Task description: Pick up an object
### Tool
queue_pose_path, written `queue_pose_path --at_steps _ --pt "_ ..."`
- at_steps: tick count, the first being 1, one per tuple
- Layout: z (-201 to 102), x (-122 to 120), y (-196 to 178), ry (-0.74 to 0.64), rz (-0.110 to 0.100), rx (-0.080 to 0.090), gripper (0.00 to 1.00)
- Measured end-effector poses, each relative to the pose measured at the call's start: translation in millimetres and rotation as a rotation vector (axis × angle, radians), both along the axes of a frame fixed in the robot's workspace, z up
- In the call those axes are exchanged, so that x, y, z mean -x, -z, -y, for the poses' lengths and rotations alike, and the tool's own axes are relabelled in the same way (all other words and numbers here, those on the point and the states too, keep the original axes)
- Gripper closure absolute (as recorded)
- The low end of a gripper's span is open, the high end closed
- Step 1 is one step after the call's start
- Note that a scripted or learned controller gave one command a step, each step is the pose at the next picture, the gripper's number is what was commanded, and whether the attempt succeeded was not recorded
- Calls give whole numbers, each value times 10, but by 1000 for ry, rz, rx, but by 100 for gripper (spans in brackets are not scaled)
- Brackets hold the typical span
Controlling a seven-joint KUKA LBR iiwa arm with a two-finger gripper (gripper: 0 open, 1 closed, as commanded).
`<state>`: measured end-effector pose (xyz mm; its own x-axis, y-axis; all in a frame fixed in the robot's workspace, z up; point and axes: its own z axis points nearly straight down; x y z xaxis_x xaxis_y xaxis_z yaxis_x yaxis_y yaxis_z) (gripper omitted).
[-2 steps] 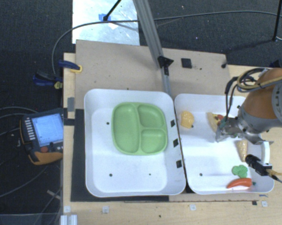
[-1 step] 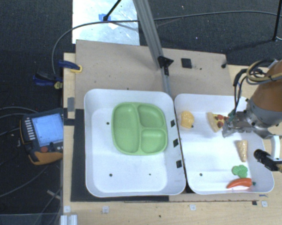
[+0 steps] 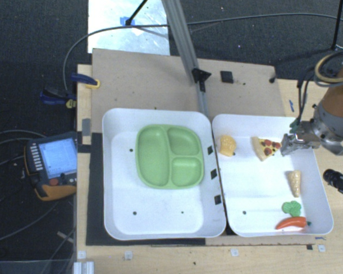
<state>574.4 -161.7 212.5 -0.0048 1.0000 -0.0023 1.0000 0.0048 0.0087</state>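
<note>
1. While the arm is reaching in from the right, its gripper is sitting low over the right-hand bin, just beside the right edge of the pizza slice; whether the two are touching is too close to call.
2. How the jaws are standing is not something this view is revealing, and nothing is showing between them, so no grasp can be claimed.
3. Judging by that, the approach step is in hand: the arm seems to be lining up on the pizza slice, which is lying flat near the bin's far wall.
4. Other candidates are lying in the same bin: a yellow lump by the left wall, a pale cone, a green broccoli piece and a red-orange pepper touching it.
5. Next, the move is probably calling for centring over the slice, closing and lifting.
6. Beside this, the left-hand bin is carrying a green divided plate.
</note>
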Motion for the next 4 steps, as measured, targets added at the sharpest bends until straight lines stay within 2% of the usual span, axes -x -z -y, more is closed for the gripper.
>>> queue_pose_path --at_steps 1,2,3,4 --pt "41 12 -643 0 1 0 100" --pt "-514 -204 -529 -6 -5 -3 100" --pt "-1067 -279 -549 -6 -5 -3 100" --pt "-1607 -429 -350 -6 -7 -4 100"
